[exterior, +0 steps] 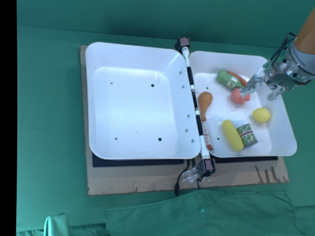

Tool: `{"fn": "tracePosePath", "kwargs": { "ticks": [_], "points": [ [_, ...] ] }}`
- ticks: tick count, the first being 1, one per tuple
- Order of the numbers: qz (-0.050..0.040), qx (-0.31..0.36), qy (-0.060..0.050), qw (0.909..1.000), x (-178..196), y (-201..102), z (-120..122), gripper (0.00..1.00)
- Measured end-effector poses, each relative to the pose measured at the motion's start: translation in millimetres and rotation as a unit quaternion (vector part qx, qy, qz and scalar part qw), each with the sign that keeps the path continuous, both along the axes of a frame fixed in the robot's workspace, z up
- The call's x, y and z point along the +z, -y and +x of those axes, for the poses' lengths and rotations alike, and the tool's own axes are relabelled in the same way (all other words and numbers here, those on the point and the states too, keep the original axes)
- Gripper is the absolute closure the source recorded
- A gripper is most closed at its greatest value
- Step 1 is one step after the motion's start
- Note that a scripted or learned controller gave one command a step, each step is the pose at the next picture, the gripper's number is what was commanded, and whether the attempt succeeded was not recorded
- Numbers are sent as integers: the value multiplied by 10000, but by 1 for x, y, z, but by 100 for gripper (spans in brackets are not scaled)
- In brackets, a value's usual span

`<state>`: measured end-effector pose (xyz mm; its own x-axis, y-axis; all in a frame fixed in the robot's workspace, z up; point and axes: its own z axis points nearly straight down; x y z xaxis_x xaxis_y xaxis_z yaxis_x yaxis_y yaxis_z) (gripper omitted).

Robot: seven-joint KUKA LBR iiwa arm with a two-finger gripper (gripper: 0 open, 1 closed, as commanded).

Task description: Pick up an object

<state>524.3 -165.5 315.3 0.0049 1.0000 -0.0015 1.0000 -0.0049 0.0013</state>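
Hovering spread-fingered, the end effector (pixel 260 88) sits just right of the red toy (pixel 239 97).

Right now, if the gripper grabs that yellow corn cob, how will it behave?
The corn cob looks like rigid, light toy plastic. Its rounded length suggests it may roll sideways when nudged. It lies against the can, which could shift with it.

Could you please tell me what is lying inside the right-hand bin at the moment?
The right bin holds a green bottle, a red toy, a lemon, a corn cob, a small can and a drumstick. The gripper hides the corner beneath it.
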Motion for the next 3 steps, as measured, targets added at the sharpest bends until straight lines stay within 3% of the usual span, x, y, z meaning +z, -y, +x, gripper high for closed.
{"fn": "tracePosePath", "kwargs": {
  "ticks": [1,3],
  "points": [
    [0,0,0,10000,0,0,0,0],
    [4,-3,-22,10000,-85,9,1,0]
  ]
}}
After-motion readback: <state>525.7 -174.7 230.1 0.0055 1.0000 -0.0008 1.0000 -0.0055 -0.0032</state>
